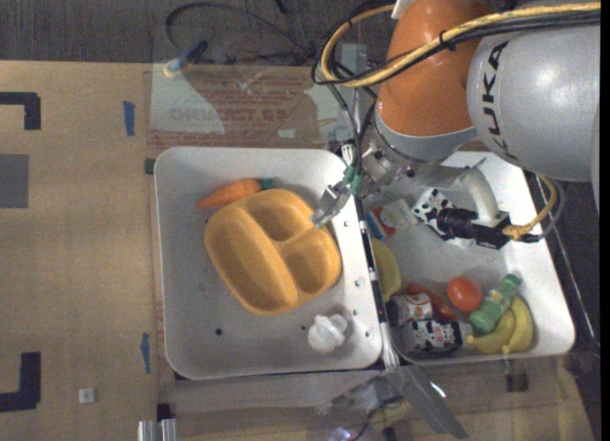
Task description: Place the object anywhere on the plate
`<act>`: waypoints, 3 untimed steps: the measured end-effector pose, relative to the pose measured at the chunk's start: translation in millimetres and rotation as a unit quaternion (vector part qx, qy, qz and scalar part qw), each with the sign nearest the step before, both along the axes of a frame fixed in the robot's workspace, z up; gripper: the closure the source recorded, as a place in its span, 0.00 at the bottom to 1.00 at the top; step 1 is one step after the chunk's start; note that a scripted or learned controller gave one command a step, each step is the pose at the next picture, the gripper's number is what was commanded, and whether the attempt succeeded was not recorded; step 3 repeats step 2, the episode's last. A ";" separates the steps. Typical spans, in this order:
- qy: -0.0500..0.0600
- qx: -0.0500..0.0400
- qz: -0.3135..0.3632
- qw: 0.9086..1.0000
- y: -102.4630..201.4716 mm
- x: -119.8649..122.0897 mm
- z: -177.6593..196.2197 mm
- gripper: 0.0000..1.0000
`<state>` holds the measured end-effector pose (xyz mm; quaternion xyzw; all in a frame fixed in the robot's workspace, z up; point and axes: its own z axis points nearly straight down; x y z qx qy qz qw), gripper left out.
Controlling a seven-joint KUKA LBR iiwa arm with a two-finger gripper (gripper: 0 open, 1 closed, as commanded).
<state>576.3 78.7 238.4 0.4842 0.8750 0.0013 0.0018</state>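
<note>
Pincer (329, 206) over plate (272, 250) rim; its state cannot be determined.
Candidate object, carrot (232, 191), lies in the left bin (181, 268) touching the plate's far edge. Judged light, rigid, smooth: grip across mid-body.

Single fixed camera above the bench, looking down at a slant. Both white bins in frame: left bin (181, 268) near centre, right bin (543, 277) toward the right edge. Arm (496, 77) entering from the right, bulking large at top right. Dark floor along the top.
</note>
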 end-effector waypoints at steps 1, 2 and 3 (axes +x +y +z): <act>0.001 0.000 -0.179 0.984 -7.7 41.2 -39.8 0.00; 0.001 0.000 -0.179 0.984 -7.4 41.2 -39.6 0.00; 0.001 0.000 -0.179 0.984 -7.4 41.2 -39.6 0.00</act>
